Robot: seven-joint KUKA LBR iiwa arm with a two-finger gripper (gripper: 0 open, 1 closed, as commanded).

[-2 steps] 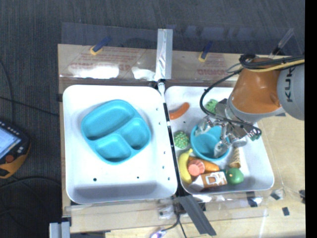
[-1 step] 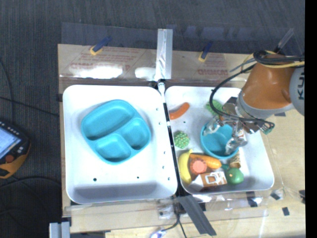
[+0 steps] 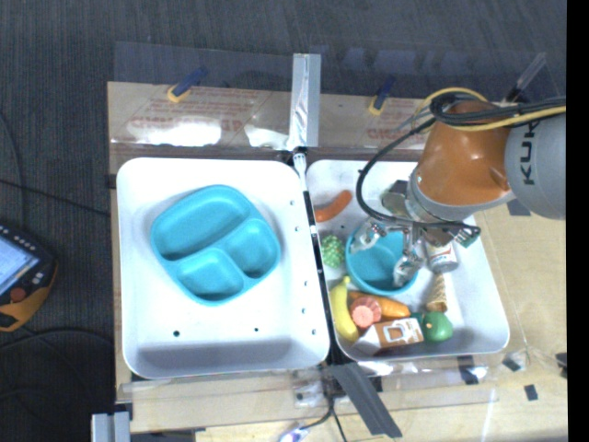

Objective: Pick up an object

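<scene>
The gripper (image 3: 398, 250) is sitting spread wide over the blue bowl (image 3: 375, 263) in the right bin (image 3: 479, 334) (toys crowding it), so I'd be straddling the rim squarely before closing.

Glossy white plastic bins (image 3: 138, 339); smooth blue plastic divided tray (image 3: 216, 242); matt brown cardboard-like desk (image 3: 124, 118); shiny metal pincer (image 3: 396, 251).

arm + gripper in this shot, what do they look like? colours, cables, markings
Grey arm with a wide orange band above the wrist and dark lettering partly visible on the grey shell. Black and yellow cables loop over the band. The gripper is small, metallic silver.
</scene>
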